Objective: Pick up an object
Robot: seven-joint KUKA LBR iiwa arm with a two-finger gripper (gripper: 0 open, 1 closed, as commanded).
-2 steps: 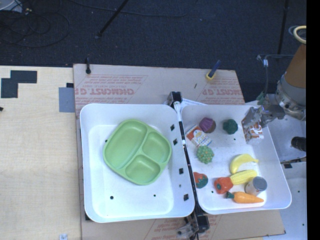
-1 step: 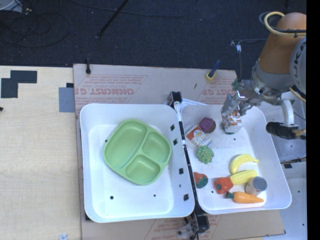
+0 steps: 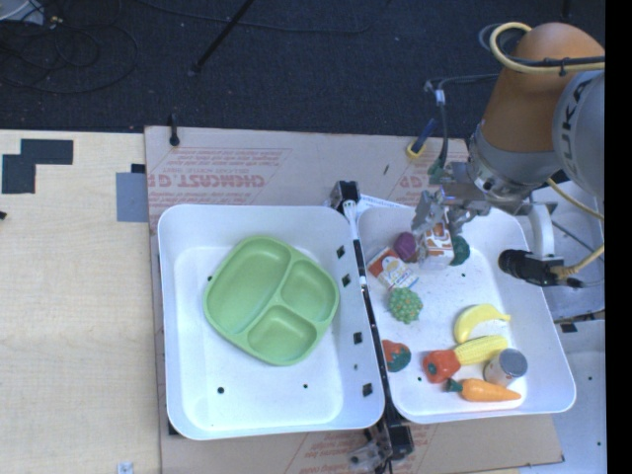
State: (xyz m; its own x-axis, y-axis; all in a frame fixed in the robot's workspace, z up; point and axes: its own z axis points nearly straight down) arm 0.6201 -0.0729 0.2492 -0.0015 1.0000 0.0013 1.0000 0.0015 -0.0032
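Camera view: gripper [image 3: 431,227] above purple toy [image 3: 406,246].

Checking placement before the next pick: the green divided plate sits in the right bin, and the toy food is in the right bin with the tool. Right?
Not quite. The camera view shows the green divided plate in the left bin. The toy food is in the right bin, where the tool is.

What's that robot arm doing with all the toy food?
The robot arm's gripper is down in the right bin, by a purple toy and a small carton. It's trying to pick something up. Bananas, a carrot and broccoli lie nearby. A green plate sits in the left bin.
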